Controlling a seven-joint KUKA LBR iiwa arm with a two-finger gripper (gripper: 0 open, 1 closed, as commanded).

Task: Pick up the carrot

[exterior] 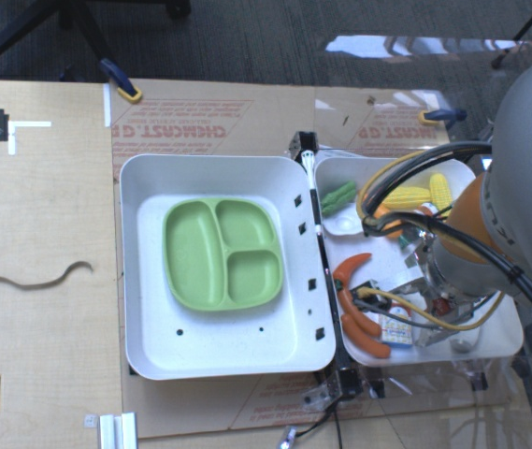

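Note:
The carrot (pixel 361 330), a long orange piece, lies along the front left wall of the right bin (pixel 499 344). My gripper (pixel 422 293) hangs low over the middle of that bin, just right of the carrot, under the grey wrist and its looped cables. The arm's body covers much of the bin's right side.
A red chili (pixel 351 267) lies just behind the carrot. A green pod (pixel 338 195), corn cobs (pixel 406 197) and a small orange piece (pixel 392 225) sit at the back of the right bin. The left bin (pixel 144 279) holds a green divided plate (pixel 223 253).

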